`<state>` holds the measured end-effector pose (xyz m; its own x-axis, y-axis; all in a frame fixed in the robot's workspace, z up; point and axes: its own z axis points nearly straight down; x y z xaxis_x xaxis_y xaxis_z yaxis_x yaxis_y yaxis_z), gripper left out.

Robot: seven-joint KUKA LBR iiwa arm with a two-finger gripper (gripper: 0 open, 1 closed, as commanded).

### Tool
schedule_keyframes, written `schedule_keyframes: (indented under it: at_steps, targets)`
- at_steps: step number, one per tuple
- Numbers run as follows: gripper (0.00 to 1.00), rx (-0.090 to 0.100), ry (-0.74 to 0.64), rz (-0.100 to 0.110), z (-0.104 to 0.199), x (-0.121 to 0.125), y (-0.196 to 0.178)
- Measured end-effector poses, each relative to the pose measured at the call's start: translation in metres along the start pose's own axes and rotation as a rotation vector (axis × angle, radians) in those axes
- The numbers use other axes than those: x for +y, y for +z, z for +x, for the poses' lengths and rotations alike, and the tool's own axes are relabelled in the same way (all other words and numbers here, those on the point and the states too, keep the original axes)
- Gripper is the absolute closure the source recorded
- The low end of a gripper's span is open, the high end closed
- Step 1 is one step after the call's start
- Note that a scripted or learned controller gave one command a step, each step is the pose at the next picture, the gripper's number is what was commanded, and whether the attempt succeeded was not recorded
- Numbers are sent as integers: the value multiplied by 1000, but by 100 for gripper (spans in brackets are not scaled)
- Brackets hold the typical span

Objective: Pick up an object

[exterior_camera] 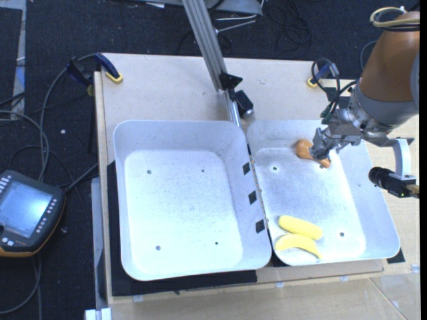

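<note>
A small orange object (304, 149) lies near the back of the right bin (347, 205). My gripper (323, 153) hangs directly beside it on its right, low over the bin floor and touching or nearly touching the object. Two yellow banana-shaped pieces (300, 227) (297, 245) lie side by side at the front of the same bin, well away from the gripper. The arm's orange band (393, 52) and grey wrist (363, 122) come in from the upper right.
The left bin (180, 199) sits beside the right one, sharing a raised middle wall (253, 185). A slanted metal pole (210, 42) rises behind the bins. Clamps (107, 69) (320, 72) sit at the bench's back corners. A pendant (27, 209) lies at the far left.
</note>
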<state>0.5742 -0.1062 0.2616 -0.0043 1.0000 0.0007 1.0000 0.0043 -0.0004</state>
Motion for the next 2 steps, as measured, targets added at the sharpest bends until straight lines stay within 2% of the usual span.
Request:
schedule_keyframes:
  at_steps: [1, 2]
  targets:
    - [100, 0, -1, 0, 60, 3, 5]
    - [100, 1, -1, 0, 115, 23, 4]
